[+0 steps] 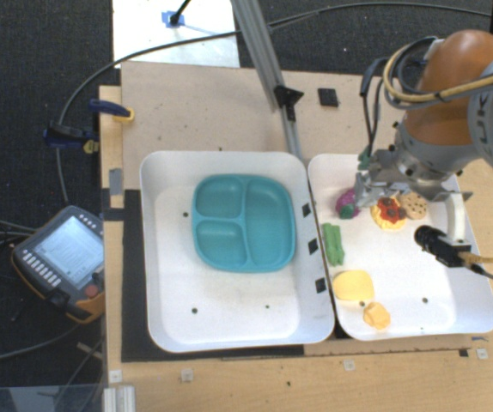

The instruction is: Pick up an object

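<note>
Over the right bin [478, 312] I see my tool [369, 189] low at the far end, just beside a purple toy [346, 202]; whether it is open or closed I cannot tell. Near it lie a red-and-yellow piece [390, 214] and a cookie [415, 204]. A green piece [333, 243] and two yellow pieces [353, 285] sit nearer me. A teal divided plate [244, 223] rests in the left bin [165, 316].

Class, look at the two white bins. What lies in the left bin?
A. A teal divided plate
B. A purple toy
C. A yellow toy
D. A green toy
A: the teal plate with its compartments lies in the left bin; the green, purple and yellow toys lie in the right bin.
</note>
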Robot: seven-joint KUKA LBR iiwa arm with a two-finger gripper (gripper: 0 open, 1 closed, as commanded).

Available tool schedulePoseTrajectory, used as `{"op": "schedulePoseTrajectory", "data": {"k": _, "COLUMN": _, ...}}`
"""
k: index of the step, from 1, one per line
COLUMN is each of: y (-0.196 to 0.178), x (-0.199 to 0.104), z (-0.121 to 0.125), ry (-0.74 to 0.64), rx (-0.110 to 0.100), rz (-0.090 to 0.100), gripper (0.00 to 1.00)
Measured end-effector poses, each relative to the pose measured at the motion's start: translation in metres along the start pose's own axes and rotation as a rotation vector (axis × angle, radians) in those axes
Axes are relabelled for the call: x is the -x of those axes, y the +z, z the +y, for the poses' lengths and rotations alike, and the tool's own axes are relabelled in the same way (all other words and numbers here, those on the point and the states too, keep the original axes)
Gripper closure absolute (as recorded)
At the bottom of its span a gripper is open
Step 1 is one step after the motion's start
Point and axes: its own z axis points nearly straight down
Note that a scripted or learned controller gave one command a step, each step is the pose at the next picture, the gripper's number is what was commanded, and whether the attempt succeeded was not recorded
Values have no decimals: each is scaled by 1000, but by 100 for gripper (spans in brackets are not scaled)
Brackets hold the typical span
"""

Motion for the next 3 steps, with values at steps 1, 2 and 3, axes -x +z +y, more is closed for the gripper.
{"op": "schedulePoseTrajectory", "data": {"k": 1, "y": 7, "x": -43, "z": 14, "ry": 0, "rx": 1, "rz": 0, "gripper": 100}}
{"op": "schedulePoseTrajectory", "data": {"k": 2, "y": 3, "x": -103, "z": 35, "ry": -1, "rx": 3, "rz": 1, "gripper": 100}}
{"op": "schedulePoseTrajectory", "data": {"k": 3, "y": 14, "x": -152, "z": 47, "ry": 0, "rx": 1, "rz": 1, "gripper": 100}}
